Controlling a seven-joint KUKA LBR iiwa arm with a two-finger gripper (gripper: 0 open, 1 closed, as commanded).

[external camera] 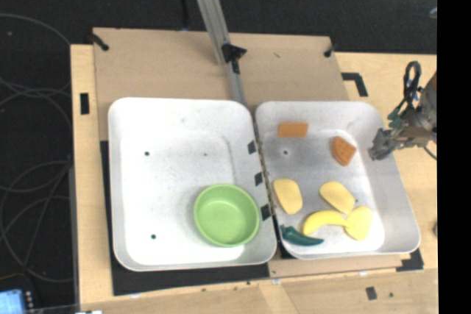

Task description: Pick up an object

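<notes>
The right bin point(390, 195) serves as the landmark here. The task names no single object, so each piece inside it counts. An orange block point(293, 130) lies near the bin's far wall, a flat rectangle with its long axis running left to right, parallel to that wall. To its right, nearer the bin's right wall, sits an orange rounded piece point(344, 151) — darker and lumpier, with its long axis running roughly from the far wall toward the near one, slightly tilted.

In the bin's near half lie four more pieces. A pale yellow oval point(288, 196) rests close to the bin's left wall, its long axis running far to near. A second yellow oval point(338, 196) sits toward the bin's middle, tilted so that it points from far-left to near-right. Just below it a banana point(325, 222) curves left to right, bright yellow, its right end touching a yellow lump point(360, 223) beside the near-right corner. A small dark green piece point(301, 236) — slim, pepper-like — lies against the bin's near-left corner, pointing left to right.

The gripper point(381, 145) hangs at the bin's right wall, near the orange rounded piece but apart from it; whether its fingers are spread or closed cannot be told, and nothing shows between them.

In the left bin point(147, 129), beside the landmark, a green bowl point(227, 214) stands upright.
</notes>
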